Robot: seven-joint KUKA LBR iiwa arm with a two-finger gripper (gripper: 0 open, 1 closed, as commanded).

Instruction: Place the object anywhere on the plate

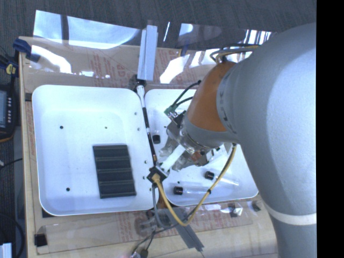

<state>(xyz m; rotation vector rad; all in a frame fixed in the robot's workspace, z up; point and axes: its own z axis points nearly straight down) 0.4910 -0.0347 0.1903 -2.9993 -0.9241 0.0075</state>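
Note:
The plate point(114, 171) is a dark ribbed rectangle lying flat in the lower middle of the left bin point(54, 144). My gripper point(180, 153) hangs over the left part of the right bin point(244, 190), close to the wall between the bins, and the wrist hides its tips. Around it on the right bin's floor lie three small black pieces: one point(156, 138) by the dividing wall, one point(209, 174) under the wrist's right side, and one point(178, 190) near the front. A clear tube-like piece point(207, 187) lies beside that last one.
The large grey arm with its orange band point(207, 104) covers most of the right bin. Around the plate the left bin's floor is bare white. A grey upright bar point(147, 52) stands behind the bins at their joint.

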